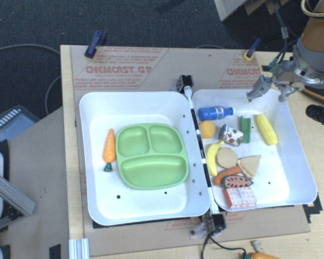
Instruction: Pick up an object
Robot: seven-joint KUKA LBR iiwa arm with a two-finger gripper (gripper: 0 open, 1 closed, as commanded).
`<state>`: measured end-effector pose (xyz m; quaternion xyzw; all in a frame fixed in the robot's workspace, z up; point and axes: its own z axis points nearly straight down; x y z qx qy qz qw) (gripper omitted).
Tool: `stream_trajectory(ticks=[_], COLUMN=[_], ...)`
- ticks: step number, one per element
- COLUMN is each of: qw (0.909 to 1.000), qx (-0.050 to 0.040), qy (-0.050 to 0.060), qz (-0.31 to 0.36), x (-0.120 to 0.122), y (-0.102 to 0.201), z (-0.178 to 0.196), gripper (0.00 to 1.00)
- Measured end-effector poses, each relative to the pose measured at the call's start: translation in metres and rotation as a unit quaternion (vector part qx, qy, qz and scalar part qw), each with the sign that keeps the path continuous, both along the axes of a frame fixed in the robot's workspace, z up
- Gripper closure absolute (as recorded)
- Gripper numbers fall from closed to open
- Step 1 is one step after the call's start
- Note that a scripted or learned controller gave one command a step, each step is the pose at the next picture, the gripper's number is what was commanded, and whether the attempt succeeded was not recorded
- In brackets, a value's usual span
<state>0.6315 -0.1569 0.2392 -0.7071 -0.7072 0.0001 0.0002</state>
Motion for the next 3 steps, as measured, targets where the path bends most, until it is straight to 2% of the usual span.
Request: stream_trajectory(ticks=[1,2,3], qw=[1.0,1.0,1.0], qx=[0.0001,-0.0005,0.0004], qy=[0.0,-0.002,-0.002], qz=[0.0,0.0,0.001], x=[-0.006,-0.005,0.036], y=[-0.011,-0.011,0.07], z=[-0.155,-0.144,-0.053], gripper=[0.0,1.0,1.0])
